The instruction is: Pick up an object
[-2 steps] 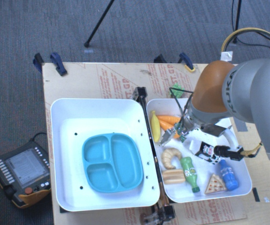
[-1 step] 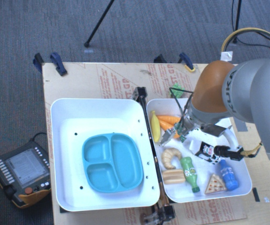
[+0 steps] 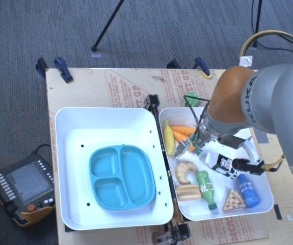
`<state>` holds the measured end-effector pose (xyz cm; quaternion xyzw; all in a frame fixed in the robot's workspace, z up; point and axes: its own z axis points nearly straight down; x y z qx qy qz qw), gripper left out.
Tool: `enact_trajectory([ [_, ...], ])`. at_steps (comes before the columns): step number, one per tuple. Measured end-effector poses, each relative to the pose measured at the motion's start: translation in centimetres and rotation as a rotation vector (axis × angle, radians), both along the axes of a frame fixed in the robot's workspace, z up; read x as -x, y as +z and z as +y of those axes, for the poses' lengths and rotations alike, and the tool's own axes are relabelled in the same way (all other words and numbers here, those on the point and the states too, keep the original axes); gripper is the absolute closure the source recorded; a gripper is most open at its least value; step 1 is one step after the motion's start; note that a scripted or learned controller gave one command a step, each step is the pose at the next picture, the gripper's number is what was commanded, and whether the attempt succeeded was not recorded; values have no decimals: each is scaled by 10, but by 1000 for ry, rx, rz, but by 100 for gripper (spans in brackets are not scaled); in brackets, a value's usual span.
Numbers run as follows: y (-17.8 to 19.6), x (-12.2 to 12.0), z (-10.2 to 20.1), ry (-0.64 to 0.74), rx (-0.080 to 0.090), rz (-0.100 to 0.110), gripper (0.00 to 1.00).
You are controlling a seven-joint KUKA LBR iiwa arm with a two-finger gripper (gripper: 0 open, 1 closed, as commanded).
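The right bin holds several toy foods. A yellow banana and an orange carrot lie at its far left. Nearer the front are a croissant, a bread roll and a green bottle. A pizza slice and a blue bottle lie at the front right. My gripper hangs low over the bin's left part, just right of the banana and below the carrot, with the croissant a little in front of it. Nothing is visibly held.
The left bin holds a blue divided plate. A black divider bar runs between the bins. Blue clamps grip the board's far edge. A teach pendant lies off the bench at the left.
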<state>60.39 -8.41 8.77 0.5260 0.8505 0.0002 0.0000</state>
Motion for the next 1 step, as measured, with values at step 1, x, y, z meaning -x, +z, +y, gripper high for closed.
enact_trajectory([
  [1,0,0,0,0,0,0,0],
])
